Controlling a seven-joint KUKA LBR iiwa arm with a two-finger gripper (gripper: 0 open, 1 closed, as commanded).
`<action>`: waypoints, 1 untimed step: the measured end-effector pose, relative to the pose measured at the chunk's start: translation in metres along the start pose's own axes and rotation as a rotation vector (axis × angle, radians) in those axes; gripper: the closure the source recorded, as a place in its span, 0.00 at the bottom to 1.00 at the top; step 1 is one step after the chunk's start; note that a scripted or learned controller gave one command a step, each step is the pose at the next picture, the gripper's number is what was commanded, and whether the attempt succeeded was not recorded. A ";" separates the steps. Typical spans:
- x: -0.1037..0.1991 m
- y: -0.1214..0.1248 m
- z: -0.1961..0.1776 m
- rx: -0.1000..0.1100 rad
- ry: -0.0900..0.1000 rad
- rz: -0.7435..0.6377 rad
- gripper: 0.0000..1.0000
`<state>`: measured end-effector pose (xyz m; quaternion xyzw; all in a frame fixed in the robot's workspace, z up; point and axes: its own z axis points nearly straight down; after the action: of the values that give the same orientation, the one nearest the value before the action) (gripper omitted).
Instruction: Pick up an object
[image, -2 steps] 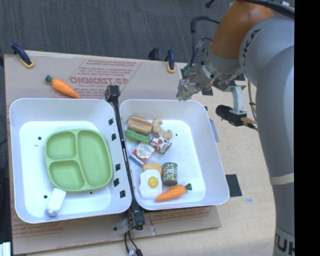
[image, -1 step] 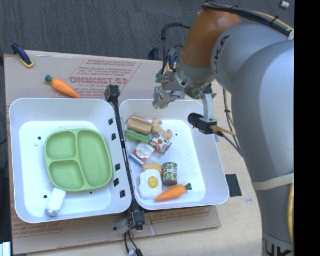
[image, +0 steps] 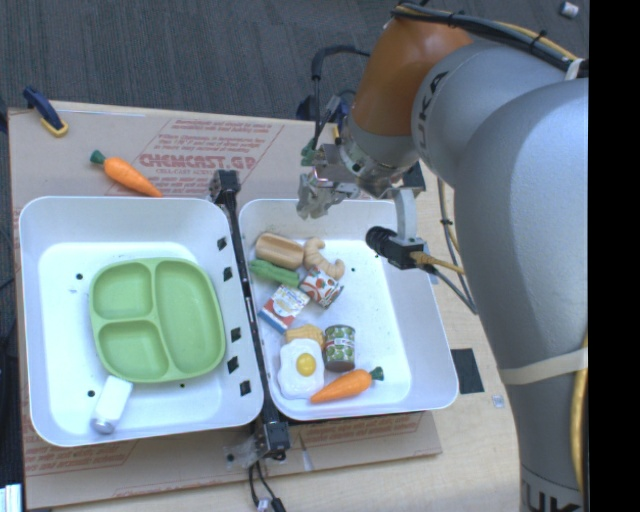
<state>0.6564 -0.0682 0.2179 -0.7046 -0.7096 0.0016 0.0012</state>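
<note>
The gripper (image: 318, 196) is held over the far rim of the right bin (image: 400, 330). Whether it is open or closed cannot be told. Just below it, a toy bread roll (image: 279, 249) is seen lying in that bin, with nothing touching it.

From where I stand, the counter (image: 470, 475) carries a printed cardboard sheet (image: 205, 148), and on that sheet sit two white bins, left (image: 40, 330) and right (image: 425, 350), a loose carrot (image: 126, 173) and a blue-and-yellow clip (image: 45, 110).
</note>
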 end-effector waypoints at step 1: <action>0.020 0.000 0.002 0.000 0.000 0.000 1.00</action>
<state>0.6564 -0.0480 0.2160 -0.7046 -0.7096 0.0018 0.0013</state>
